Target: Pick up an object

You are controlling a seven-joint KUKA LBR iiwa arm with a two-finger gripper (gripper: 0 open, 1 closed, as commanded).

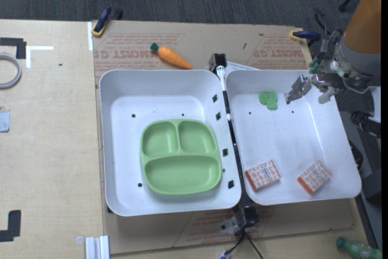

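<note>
The grey arm with its orange band reaches in from the right, its wrist bent toward the upper right corner of the right white bin [339,191]. The tool [301,89] hangs over that bin's upper part, just right of a small green leafy item [268,99]; whether its jaws are wide or narrow I cannot tell. Nothing shows between them.

Two small red-and-white printed boxes lie near the bin's lower edge: the left one [262,175] and the right one [314,177], each with its long axis tilted up to the right. Their print is too small to read.

The left white bin [115,130] holds a green divided plastic plate [180,156]. An orange toy carrot [171,56] lies on the cardboard-covered worktop [54,148] above it, green tip pointing up-left. Mirrored red lettering on the cardboard is unreadable.
</note>
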